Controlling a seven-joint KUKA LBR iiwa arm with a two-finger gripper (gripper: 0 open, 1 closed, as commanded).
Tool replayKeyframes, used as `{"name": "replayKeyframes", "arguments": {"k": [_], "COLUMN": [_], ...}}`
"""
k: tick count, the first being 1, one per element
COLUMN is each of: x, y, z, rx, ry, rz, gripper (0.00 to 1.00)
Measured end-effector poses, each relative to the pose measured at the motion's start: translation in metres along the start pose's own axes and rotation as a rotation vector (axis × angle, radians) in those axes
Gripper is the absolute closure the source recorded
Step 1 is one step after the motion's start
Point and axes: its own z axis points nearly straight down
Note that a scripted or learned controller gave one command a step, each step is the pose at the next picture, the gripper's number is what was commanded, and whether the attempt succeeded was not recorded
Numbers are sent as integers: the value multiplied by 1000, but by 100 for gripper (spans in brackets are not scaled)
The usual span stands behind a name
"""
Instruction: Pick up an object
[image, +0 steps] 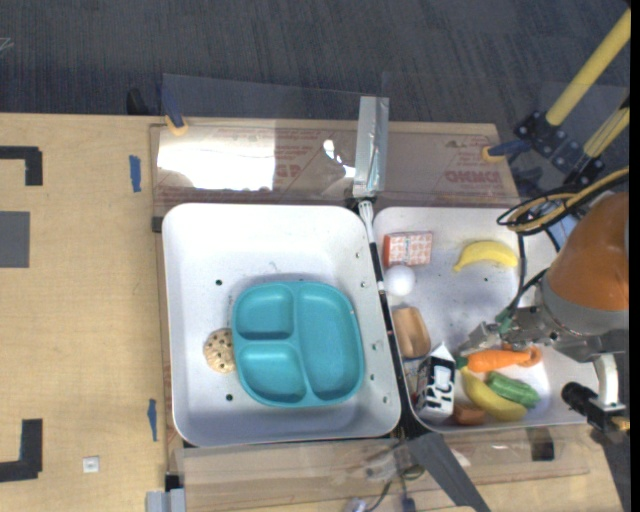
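Nearest the camera, at the front of the right bin (440, 235), lie a black-and-white carton (436, 384), a banana (490, 396), a green pepper (514, 388) and a carrot (503, 357). The gripper (510, 325) hangs just above the carrot, by the arm's orange band (600, 262); whether it grips anything cannot be told. Further back sit a brown bread roll (410, 330), a white ball (399, 281), a red box (409, 248) and a second banana (486, 255). The left bin (200, 240) holds a teal divided plate (297, 342) with a cookie (219, 350) beside it.
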Motion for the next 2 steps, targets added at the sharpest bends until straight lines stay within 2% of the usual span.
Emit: {"name": "replayKeyframes", "arguments": {"k": [1, 2], "x": [-3, -3], "y": [2, 1], "z": [-9, -8], "rx": [-3, -1], "ry": [-7, -6], "rz": [2, 3], "gripper": [100, 0]}}
